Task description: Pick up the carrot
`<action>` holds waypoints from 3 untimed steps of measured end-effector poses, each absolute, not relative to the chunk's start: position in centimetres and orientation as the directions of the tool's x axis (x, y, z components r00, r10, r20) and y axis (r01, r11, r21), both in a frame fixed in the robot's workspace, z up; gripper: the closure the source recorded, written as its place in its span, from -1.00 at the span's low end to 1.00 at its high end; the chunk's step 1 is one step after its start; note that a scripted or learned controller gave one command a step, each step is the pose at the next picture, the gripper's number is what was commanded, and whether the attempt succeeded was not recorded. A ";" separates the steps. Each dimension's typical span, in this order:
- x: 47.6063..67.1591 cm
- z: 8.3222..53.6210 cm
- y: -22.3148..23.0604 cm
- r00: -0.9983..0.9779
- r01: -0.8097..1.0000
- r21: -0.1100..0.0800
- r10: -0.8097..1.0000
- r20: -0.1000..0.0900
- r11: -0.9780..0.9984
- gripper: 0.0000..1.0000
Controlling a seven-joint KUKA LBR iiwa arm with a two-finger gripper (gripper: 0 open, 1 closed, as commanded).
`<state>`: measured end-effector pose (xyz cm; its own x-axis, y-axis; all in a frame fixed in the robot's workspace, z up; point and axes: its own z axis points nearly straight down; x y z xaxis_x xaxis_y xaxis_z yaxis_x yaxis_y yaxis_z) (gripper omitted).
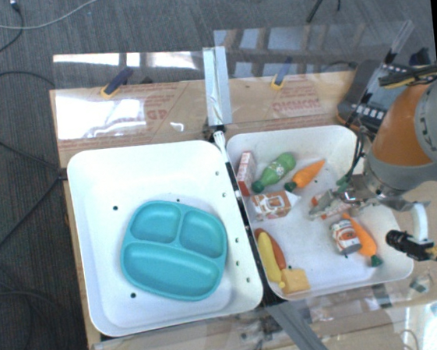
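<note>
An orange carrot lies tilted in the right bin, its green end next to a green bottle. A second orange carrot with a green tip lies near the bin's right wall, beside a small can. My gripper hangs low over the bin between the two carrots, a little below the first one and just above the can. The grey arm with its orange band reaches in from the right. Nothing is visibly held.
The right bin also holds a red and white carton, a small printed box, a hot dog and a yellow cheese wedge. A teal divided plate sits in the left bin.
</note>
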<state>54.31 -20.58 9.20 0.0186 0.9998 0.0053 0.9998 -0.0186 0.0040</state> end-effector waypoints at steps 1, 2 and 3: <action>66.5 8.9 -20.2 -0.297 0.955 -0.006 0.955 0.002 0.297 -1.00; 66.9 10.9 -18.0 -0.338 0.941 -0.002 0.941 -0.005 0.338 -1.00; 67.1 9.3 -21.6 -0.350 0.937 -0.007 0.936 0.015 0.351 -1.00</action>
